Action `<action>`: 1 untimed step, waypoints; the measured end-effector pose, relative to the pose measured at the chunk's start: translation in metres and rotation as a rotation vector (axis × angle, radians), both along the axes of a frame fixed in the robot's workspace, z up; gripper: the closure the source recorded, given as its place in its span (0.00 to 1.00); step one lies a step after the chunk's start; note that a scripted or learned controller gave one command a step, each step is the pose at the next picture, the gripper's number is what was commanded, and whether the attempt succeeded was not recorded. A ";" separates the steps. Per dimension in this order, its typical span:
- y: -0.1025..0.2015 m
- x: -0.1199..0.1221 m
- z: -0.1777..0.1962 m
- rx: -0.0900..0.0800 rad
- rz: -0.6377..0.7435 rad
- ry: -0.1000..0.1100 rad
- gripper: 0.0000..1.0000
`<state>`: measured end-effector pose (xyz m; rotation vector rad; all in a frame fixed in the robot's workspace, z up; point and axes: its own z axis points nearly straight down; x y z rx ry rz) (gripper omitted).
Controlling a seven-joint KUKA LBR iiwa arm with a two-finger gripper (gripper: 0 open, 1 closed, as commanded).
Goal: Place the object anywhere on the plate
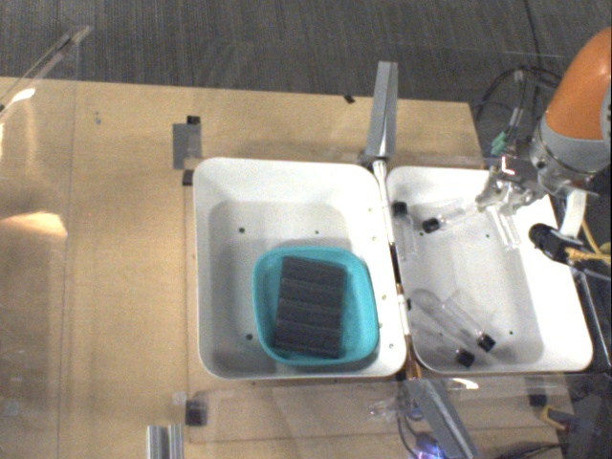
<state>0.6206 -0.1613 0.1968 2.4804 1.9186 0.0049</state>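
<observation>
— Block [309, 304] position I'll want too, but begin at the jaws: what do they show?
— They hang below the arm [579, 103] over the far right part of the right bin [540, 314], close to its far rim. They are too small and cluttered to read, so I cannot tell whether the jaws are open or closed.
— What lies nearest them?
— A clear, tube-like piece [454, 215] with a black end lies on the bin floor just left of the jaws, running toward the bin's left wall. A small black bit [399, 208] sits at that wall. The middle of the bin is bare white floor.
— And the near side?
— A second clear piece [449, 312] lies slantwise with a black cap [486, 342] at its near end. Another black bit [466, 358] sits just beside it, by the near rim.
— Between the bins?
— Their rims run side by side, touching or nearly so. A grey post [385, 113] stands at the far end of that seam.
— Now the block.
— Dark and ridged, it lies flat on the teal plate [362, 304] in the left bin [220, 247]. It covers the plate's middle, with teal showing all round. The plate sits toward the bin's near right corner, close to the wall beside the right bin. The far and left parts of that floor are open.
— Outside the bins?
— The wooden surface [96, 285] spreads away to the left.
</observation>
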 end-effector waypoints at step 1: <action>0.085 -0.046 0.025 0.003 0.019 0.000 1.00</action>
